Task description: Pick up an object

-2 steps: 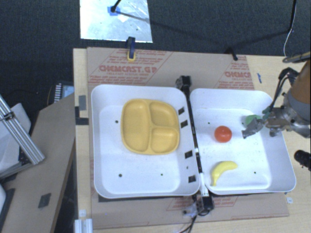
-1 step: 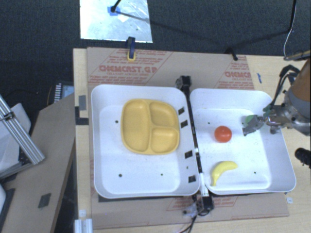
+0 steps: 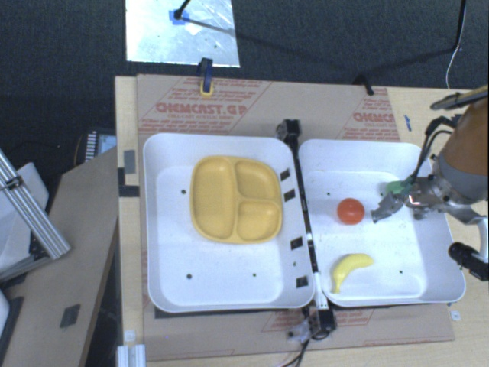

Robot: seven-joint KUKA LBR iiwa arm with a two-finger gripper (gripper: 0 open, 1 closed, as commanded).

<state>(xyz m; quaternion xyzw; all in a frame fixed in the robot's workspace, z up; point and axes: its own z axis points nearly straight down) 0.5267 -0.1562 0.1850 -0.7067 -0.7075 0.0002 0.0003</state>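
Note:
In the right bin point(image 3: 428, 281) a red tomato-like ball point(image 3: 351, 211) lies near the middle left. A yellow banana point(image 3: 348, 268) rests closer to the front edge. My gripper point(image 3: 386, 207) comes in from the right, hovering just right of the red ball at about its height in the view. Nothing shows between the gripper and either object. A small green piece point(image 3: 397, 186) sits by the gripper's upper side.
The left bin point(image 3: 164, 274) bears a yellow divided plate point(image 3: 234, 199). A black divider with clips point(image 3: 300, 212) runs between the bins. The arm's grey body and orange band point(image 3: 466, 147) fill the right bin's far right side.

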